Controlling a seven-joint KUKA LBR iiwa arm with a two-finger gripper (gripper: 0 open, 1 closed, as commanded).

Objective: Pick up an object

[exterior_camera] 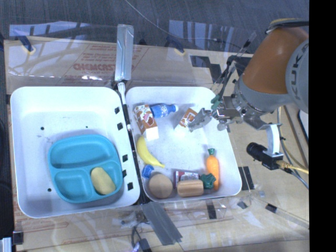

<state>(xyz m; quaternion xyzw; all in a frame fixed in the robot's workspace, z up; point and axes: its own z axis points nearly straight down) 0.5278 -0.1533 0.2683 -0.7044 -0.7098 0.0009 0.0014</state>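
My gripper (200, 121) hangs over the upper right part of the right bin (173, 94), reaching in from the right. Its tip is right beside a small orange-and-white carton (186, 118); I cannot tell whether they touch. Further left lie a blue-capped bottle (161, 110) and a brown-and-white milk carton (145, 121). A banana (145, 152) lies near the bin's left wall. A carrot (212, 165) sits at the right wall. Along the front edge are a brown round ball (160, 186), a bread-like block (190, 188) and a small blue item (147, 170).
The left bin (31, 104) holds a blue divided tray (79, 154) with a yellow lemon-shaped object (103, 180) in its front right compartment. The arm's orange band (273, 56) and wrist body loom over the bench right of the bins. Cables run along the bench's right side.
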